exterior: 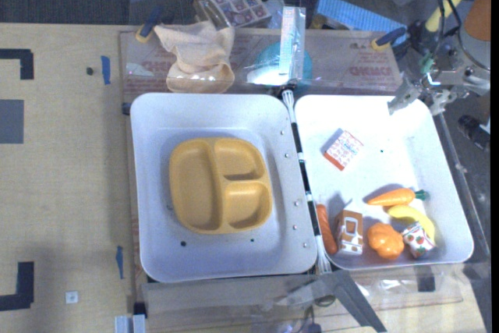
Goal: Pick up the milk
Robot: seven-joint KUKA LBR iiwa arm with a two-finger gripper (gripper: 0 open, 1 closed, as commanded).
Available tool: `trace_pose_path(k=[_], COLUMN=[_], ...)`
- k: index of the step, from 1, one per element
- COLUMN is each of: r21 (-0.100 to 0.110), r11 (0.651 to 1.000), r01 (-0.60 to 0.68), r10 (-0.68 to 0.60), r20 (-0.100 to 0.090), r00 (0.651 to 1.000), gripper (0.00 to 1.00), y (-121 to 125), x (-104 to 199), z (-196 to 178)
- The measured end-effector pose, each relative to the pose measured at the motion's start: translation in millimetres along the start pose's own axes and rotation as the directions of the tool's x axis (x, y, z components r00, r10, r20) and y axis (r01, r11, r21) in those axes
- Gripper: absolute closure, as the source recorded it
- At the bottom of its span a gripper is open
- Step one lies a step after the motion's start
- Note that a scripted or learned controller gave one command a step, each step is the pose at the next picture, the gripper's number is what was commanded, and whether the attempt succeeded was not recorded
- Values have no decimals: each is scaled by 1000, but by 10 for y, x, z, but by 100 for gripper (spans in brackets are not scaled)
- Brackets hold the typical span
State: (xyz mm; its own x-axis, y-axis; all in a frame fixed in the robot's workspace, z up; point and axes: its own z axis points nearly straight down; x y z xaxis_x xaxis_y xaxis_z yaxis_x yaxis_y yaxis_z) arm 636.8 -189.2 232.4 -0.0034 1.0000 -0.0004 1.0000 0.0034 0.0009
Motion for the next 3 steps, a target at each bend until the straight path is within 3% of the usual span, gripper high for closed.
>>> trace_pose_path(k=[1, 2, 3], r21=[-4, -5, -5], r11=[1000, 828, 927], r01=[3, 561, 376], r10=[-3, -561, -376], r20=[2, 6, 5], r00=[1000, 828, 927], gripper=[100, 100, 100], y=[13, 33, 148], x=[7, 57, 307], z=[-116, -636, -866])
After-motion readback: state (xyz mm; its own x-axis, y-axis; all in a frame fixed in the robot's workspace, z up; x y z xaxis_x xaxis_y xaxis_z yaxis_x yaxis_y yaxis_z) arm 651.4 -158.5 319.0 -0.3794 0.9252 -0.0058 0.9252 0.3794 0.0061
